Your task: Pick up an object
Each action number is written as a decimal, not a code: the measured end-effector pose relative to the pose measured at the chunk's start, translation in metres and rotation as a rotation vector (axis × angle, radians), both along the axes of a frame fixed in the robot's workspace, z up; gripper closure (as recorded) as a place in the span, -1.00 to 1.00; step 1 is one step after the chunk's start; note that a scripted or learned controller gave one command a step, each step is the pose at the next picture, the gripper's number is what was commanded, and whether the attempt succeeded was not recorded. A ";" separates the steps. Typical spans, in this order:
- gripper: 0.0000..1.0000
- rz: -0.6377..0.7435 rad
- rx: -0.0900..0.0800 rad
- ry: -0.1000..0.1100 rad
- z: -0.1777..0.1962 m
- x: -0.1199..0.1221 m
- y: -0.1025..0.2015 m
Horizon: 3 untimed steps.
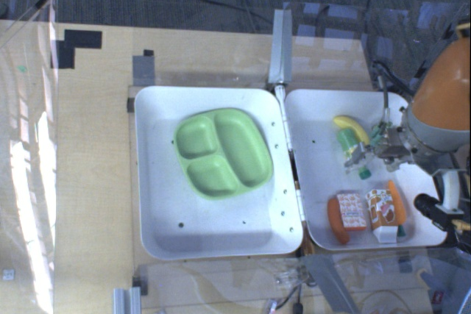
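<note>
Reached in from the right, with the end effector (pixel 366 156) low over the right bin (pixel 316 180), directly at a green bottle (pixel 347 143) lying beside a yellow banana (pixel 352 128). Could not tell whether the fingers were wide or narrow, because the metal parts merged with the bottle and the white floor of the bin; no object seen clearly between them.

Judged the bottle as the likely target: probably light, stiff plastic, smooth and round, so liable to roll or slip. Best taken across the body, not at the cap end. Judged the banana as light too, curved, maybe a toy, touching or almost touching the bottle, so easy to disturb in the grasp.

Lower in the same bin, noted an orange-and-white packet (pixel 348 217) and a small carton (pixel 382 214) with an orange thing just behind it. Probably light cardboard, easy to dent, better held on the flat sides.

In the left bin (pixel 154 232), a green divided plate (pixel 223 151), wide and shallow, hard to pinch except at the rim.

Wrist partly cut off at the right edge; printing on the packets too small to read; table (pixel 88 158) partly behind a clear reflecting panel.
</note>
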<state>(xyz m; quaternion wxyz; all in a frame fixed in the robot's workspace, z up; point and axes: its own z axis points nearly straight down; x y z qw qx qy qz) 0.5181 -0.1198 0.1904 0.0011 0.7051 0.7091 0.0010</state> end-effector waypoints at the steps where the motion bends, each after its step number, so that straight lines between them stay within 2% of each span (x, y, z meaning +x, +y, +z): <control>1: -1.00 -0.026 -0.002 -0.009 -0.102 0.059 -0.039; 2: 1.00 -0.024 0.000 -0.014 -0.090 0.061 -0.036; 3: 1.00 -0.124 0.000 -0.003 0.015 0.045 -0.001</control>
